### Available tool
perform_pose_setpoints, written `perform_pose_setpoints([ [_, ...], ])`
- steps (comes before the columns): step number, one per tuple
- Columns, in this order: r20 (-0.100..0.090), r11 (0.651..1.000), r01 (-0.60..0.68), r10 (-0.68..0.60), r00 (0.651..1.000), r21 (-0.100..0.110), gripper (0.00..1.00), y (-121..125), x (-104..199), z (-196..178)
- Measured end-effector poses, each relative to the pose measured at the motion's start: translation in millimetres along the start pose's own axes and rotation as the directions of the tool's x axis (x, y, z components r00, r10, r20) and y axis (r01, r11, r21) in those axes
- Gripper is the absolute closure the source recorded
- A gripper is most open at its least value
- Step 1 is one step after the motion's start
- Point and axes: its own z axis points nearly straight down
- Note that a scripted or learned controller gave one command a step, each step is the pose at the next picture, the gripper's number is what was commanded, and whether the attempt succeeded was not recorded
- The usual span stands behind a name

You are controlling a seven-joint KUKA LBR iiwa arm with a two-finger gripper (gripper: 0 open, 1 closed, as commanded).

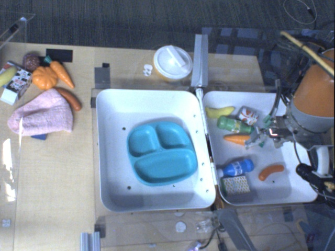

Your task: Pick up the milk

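The milk (248, 115), a small white carton with red print, lies tilted in the far part of the right bin (293, 192). It sits beside a green bottle (232, 123) and a yellow banana (220, 111). My gripper (264, 138) hangs over the middle of that bin, a little to the right of and nearer than the milk, not touching it. It is open, with nothing between its fingers. An orange carrot (236, 138) lies just to its left.
The right bin also holds a blue bottle (236, 168), a red sausage (271, 171) and a checked sponge (235, 184). A blue divided plate (162, 151) lies in the left bin (110, 140). A pink cloth (42, 114), toy vegetables and a white lid (172, 61) sit on the bench.
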Motion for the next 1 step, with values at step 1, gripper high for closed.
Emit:
perform_pose_setpoints([
  [1,0.000,0.991,-0.130,0.130,0.992,-0.003,0.00,48.8,-8.6,21.5],
])
